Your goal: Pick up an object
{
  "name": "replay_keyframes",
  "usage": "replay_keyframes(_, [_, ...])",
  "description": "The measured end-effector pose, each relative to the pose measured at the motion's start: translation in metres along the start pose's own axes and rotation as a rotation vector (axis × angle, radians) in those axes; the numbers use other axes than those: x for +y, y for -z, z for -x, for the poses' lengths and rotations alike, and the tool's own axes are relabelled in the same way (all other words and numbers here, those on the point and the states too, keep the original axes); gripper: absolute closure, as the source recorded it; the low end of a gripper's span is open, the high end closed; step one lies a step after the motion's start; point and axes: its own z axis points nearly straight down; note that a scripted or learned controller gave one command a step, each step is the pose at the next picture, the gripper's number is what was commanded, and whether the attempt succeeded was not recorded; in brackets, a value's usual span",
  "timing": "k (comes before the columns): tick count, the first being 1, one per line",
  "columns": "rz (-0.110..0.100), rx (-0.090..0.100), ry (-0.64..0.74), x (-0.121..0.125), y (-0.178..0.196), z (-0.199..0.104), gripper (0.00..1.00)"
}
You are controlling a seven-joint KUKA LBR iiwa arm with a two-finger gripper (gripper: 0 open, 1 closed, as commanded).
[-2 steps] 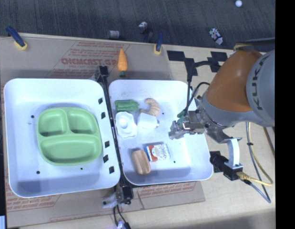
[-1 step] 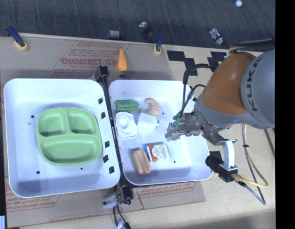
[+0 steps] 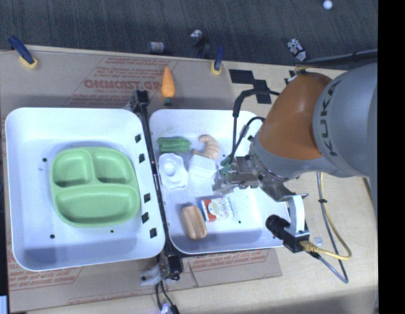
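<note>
Snack packet (image 3: 217, 209) just below tool (image 3: 227, 177)

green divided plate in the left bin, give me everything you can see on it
The green plate is a pale green rounded-rectangle tray, plastic by its look, with raised ridges splitting it into three compartments: two smaller ones toward the far side and one wide one toward the near side. All three look bare. It lies flat and right side up on the floor of the left bin, roughly centred, slightly turned, clear of the bin walls. Nothing touches it but the bin floor; the gripper is over the right bin.
</note>
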Motion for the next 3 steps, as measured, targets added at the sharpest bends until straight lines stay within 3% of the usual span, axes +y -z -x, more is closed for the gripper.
replay_keyframes(1, [-0.003, 0.000, -0.001, -0.001, -0.014, 0.030, 1.00])
replay_keyframes(2, [0.001, 0.001, -0.002, 0.059, -0.010, 0.055, 1.00])
replay_keyframes(3, [-0.001, 0.000, -0.002, 0.002, -0.011, 0.063, 1.00])
